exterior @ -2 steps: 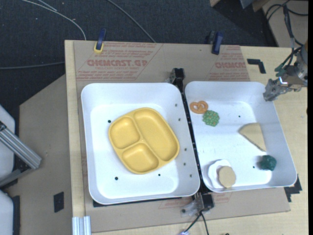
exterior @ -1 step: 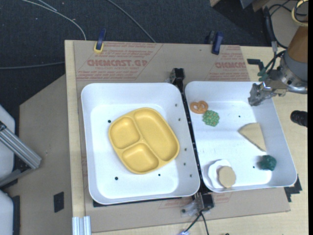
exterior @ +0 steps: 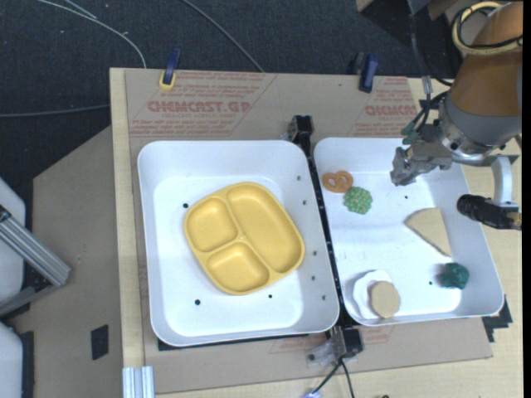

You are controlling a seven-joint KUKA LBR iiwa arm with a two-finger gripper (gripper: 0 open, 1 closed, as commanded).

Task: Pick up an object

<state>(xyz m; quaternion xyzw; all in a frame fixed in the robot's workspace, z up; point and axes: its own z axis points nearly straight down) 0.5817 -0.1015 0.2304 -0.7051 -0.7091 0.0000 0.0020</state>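
camera view: overhead, slanted | covers both bins (exterior: pixel 153 222) | arm (exterior: pixel 485 98) enters right | distance: seemingly moderate

You look down on two shallow white bins side by side on a cardboard-covered bench (exterior: pixel 207 98). The left bin (exterior: pixel 158 222) holds a yellow three-compartment plastic plate (exterior: pixel 242 237). In the right bin (exterior: pixel 473 301) lie a brown pretzel (exterior: pixel 338 181), a green knobbly ball (exterior: pixel 358 200) just beside it, a tan wedge (exterior: pixel 431 229), a dark teal lump (exterior: pixel 453 276) and a tan disc on a white round piece (exterior: pixel 383 298). The grey gripper (exterior: pixel 404 171) hangs over the bin's far side, near the pretzel.
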